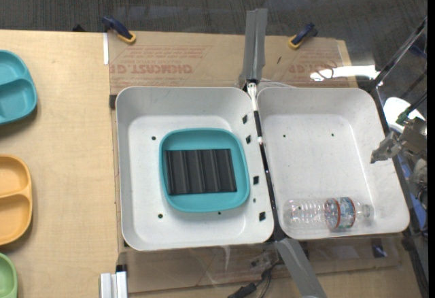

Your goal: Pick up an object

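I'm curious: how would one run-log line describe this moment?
gripper: over right bin's right rim | bottle: lying in right bin | nothing held

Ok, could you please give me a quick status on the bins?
Gripper at right bin's right edge, holding nothing. Clear bottle lying along its near wall. Teal tray in left bin.

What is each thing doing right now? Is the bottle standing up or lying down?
Clear plastic bottle: lying on its side, in the right bin, near its front wall.
Teal tray: flat, right way up, in the left bin.
Gripper: at the right bin's right edge, apart from the bottle.
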### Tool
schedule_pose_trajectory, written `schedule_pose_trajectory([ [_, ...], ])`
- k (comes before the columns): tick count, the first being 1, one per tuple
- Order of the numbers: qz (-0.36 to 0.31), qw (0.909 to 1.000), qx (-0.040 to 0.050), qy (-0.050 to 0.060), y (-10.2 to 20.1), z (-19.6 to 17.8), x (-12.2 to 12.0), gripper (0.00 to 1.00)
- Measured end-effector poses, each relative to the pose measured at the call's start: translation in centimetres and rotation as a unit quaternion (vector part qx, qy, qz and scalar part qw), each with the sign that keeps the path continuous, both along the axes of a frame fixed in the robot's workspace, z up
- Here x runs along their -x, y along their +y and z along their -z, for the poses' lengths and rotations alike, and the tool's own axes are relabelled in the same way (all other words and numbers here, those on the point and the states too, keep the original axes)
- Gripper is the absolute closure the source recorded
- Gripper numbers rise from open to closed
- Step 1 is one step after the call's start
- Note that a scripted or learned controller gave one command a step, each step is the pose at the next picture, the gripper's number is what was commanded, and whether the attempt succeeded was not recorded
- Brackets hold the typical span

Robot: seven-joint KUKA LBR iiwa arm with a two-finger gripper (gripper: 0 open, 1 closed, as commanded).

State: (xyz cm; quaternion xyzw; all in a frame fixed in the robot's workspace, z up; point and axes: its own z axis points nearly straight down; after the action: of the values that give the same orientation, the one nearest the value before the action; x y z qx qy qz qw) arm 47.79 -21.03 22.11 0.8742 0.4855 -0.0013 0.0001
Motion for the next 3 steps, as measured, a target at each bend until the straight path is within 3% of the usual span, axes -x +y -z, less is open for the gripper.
schedule_pose_trajectory([
  [1,0.057,0.9984,-0.0013,0.002,1.9,8.7,0.1,0.00],
  [2,0.095,0.9955,-0.0002,0.001,-0.5,3.5,0.1,0.00],
  [3,0.093,0.9957,0.0001,0.002,-0.5,2.6,0.0,1.00],
])
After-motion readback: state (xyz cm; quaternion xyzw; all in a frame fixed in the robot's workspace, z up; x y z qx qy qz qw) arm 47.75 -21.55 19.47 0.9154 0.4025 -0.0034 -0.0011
